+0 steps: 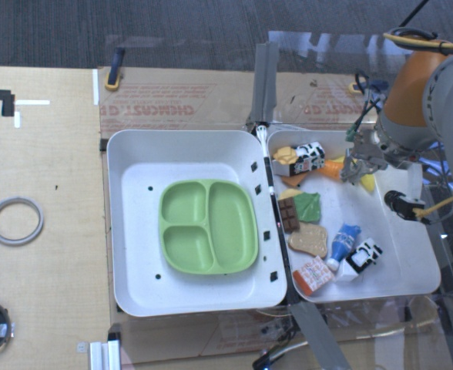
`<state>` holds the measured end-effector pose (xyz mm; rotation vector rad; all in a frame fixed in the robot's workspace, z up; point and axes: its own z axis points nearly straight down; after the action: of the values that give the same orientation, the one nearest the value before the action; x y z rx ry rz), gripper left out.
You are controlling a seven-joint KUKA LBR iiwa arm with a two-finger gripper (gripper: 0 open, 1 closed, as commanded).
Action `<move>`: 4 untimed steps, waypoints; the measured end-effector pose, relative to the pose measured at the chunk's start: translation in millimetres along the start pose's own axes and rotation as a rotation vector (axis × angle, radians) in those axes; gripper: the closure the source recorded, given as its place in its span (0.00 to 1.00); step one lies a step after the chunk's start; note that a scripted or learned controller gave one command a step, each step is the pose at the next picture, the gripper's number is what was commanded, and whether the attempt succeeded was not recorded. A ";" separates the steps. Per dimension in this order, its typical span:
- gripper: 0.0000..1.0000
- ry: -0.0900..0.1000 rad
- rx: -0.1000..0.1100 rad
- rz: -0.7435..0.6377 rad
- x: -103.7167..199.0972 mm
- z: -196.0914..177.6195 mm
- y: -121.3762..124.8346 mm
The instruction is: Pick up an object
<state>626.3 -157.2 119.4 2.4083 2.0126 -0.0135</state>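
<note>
Clutter's the risk: gripper (can't tell its state) hangs over the right bin by the orange piece, so it could easily nudge neighbours.

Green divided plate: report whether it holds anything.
Empty. The green divided plate lies flat in the left bin, and all three of its compartments show bare green, with no item resting in them.

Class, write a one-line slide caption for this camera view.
Gripper low over toy food in the right bin; green divided plate in the left bin.
</note>
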 end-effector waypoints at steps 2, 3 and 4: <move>0.00 0.006 0.006 0.082 -1.3 29.6 16.9; 1.00 0.004 0.007 0.079 -1.0 20.6 16.9; 0.00 0.003 0.006 0.079 -1.2 20.6 17.0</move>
<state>642.8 -161.5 98.8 2.4917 1.9194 -0.0156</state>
